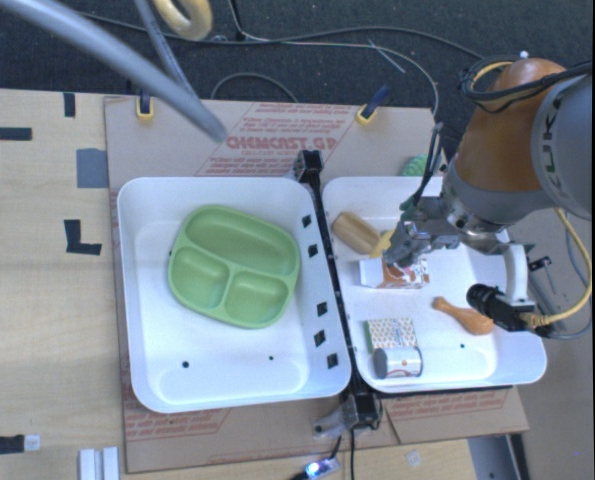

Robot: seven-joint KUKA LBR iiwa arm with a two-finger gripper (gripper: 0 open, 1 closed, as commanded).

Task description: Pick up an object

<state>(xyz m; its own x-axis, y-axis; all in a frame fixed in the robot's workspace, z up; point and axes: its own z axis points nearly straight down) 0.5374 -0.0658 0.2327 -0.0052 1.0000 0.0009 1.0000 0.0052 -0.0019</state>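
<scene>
My gripper hangs low in the right bin, its tip right over a small red-and-white packet. Just to its left lies a tan wooden cylinder with a yellow piece at its end. An orange drumstick-shaped toy lies to the right of the packet. A patterned can rests on its side near the bin's front. Whether the packet is touched is unclear. The arm's orange band and grey wrist cover the bin's back right part.
A green three-compartment plate sits in the left bin. A black divider runs between the bins. A green object peeks out behind the right bin. Cables trail across the dark floor at the back.
</scene>
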